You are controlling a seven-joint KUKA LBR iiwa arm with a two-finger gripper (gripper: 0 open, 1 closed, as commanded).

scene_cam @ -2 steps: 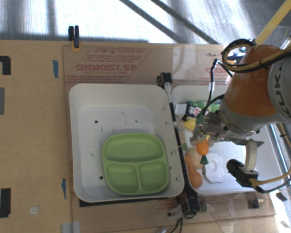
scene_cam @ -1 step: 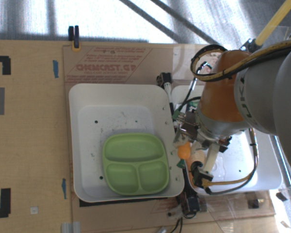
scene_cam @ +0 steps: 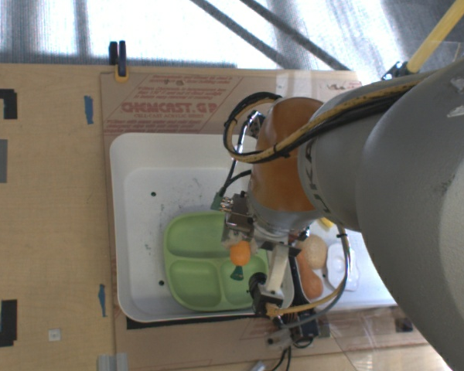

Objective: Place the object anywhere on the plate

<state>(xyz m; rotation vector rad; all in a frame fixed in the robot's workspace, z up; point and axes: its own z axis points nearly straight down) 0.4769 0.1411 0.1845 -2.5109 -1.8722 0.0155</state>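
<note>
On the bench's left side, bare brown cardboard carries black corner marks and strips of blue tape. Next comes the white bin, shallow and scuffed with a few dark specks, holding a green plate with raised dividers that split it into compartments. An orange object — small, rounded, with a bit of green just beneath it — sits at the plate's right edge, directly below the wrist; whether it rests on the plate or hangs just above it cannot be told from this angle. The gripper is over that same spot, its metal parts crowded under the orange band of the arm, and it cannot be told whether its fingers are apart or closed on anything. Black cables loop around the wrist. Farther right, past the arm's white link, two pale peach-coloured rounded items lie close together — partly hidden by the arm. The grey upper arm fills the right of the view.
</note>
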